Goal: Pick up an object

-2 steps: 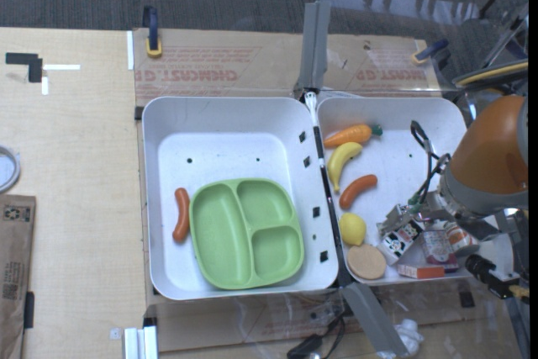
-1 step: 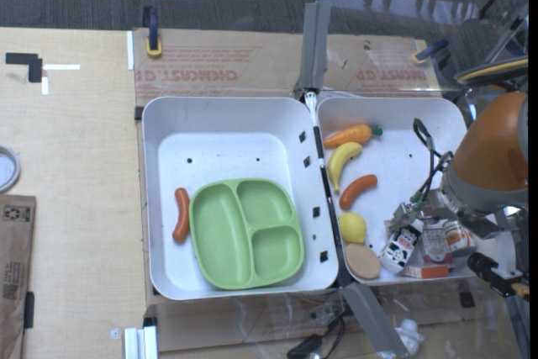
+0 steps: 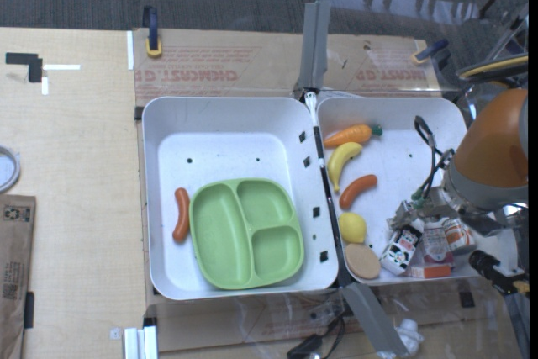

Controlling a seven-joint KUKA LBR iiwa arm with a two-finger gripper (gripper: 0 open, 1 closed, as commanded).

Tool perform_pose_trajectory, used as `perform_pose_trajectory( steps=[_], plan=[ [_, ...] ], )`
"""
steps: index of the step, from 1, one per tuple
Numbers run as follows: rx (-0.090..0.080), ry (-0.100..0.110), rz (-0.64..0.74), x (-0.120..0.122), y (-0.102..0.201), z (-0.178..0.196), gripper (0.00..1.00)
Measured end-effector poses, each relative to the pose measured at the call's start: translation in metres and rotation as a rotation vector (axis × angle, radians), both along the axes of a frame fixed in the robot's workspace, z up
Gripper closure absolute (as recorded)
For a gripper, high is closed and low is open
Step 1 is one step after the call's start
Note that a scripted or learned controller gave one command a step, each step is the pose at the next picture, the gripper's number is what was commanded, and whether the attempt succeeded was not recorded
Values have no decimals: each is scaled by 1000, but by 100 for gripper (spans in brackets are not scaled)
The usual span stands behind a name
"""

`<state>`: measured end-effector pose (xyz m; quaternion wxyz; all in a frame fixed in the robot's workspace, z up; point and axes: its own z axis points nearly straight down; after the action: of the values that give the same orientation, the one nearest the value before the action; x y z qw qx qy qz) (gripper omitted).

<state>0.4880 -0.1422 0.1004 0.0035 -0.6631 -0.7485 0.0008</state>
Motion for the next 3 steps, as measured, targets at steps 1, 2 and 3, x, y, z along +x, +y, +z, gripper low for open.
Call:
perform_pose_trajectory(
  steps=[1,2,3],
  plan=[
    [-7,-1,-261,-2,60,109,100],
    [-8,1,-280,32,31,137,100],
    [-7,-2,-56,15,74,217,100]
  ],
)
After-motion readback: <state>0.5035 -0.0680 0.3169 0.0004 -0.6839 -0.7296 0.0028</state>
